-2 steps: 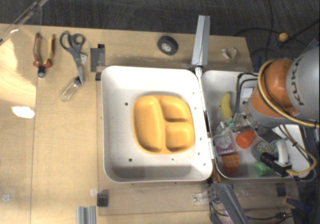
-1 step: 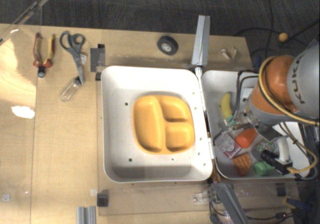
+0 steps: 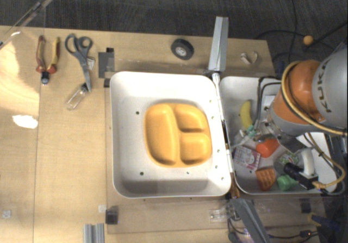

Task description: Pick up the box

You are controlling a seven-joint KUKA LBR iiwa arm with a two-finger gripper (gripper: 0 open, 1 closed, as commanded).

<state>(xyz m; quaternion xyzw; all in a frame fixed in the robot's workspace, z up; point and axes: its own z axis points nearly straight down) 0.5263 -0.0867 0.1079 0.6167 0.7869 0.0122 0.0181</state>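
A: Where is the box?

B: In the right bin (image 3: 239, 87), towards its eight o'clock corner. I take the box (image 3: 246, 157) to be the flat pink-and-white printed pack lying close to the bin's left wall, though it is small and I cannot be sure of its shape.

A: What lies around it?

B: A banana (image 3: 246, 113) at twelve o'clock from it, lengthways along the same wall. A red thing (image 3: 267, 148) sits at two o'clock, just beside the box. An orange ridged block (image 3: 265, 178) is at four o'clock, and a green lump (image 3: 285, 183) is at three o'clock from that block.

A: And the arm?

B: The arm (image 3: 304, 100) reaches in from three o'clock and hangs over the right bin. The pincer (image 3: 254, 134) is low under the wrist, at about one o'clock from the box and near it. It is too cluttered there: I cannot tell whether the pincer is apart or together, nor whether it touches anything.

A: The other bin?

B: The left bin (image 3: 125, 144) holds a yellow divided tray (image 3: 176, 133) at its middle.

A: On the counter?

B: On the counter (image 3: 65, 155), at ten o'clock from the left bin, lie scissors (image 3: 81, 54) and red-handled pliers (image 3: 46, 57). A tape roll (image 3: 182, 49) lies at twelve o'clock.
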